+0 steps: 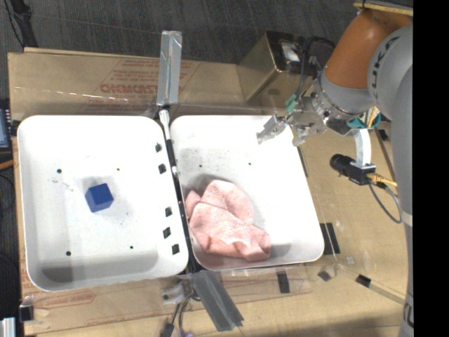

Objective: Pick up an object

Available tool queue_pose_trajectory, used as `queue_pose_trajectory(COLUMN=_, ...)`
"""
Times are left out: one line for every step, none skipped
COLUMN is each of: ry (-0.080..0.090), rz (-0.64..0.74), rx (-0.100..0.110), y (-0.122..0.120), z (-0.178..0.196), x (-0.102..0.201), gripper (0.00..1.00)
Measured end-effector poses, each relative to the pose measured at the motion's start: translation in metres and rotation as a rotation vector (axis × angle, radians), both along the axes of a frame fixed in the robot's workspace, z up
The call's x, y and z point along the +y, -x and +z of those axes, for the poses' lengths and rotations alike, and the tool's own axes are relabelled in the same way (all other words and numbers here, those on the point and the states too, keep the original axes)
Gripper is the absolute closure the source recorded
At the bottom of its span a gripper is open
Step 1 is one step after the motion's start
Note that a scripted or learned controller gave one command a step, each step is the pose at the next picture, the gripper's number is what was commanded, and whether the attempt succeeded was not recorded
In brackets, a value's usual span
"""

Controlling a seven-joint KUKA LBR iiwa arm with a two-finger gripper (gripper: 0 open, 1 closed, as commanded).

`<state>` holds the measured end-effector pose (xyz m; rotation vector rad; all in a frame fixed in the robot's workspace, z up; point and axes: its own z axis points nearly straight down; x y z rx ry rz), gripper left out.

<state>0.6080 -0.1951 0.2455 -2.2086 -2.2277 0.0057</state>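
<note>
A pink crumpled cloth (226,220) lies in the near part of the right bin (280,181). A small blue cube (99,196) sits in the left bin (42,160), left of its middle. My gripper (284,130) hangs over the right bin's far right corner, well above and behind the cloth. Its two fingers (267,133) are spread apart with nothing between them.
A metal divider post (168,69) rises at the back between the two bins. A brown cardboard box (270,65) stands behind the right bin, close to the gripper. Cardboard sheeting lies behind the left bin.
</note>
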Motion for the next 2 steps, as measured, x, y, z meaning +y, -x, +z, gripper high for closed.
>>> queue_pose_trajectory(ry=0.000, rz=-0.072, rx=0.002, y=0.035, z=-0.107, x=0.055, gripper=0.00)
queue_pose_trajectory(ry=-0.001, rz=0.053, rx=-0.003, y=0.075, z=-0.154, x=0.040, gripper=0.00)
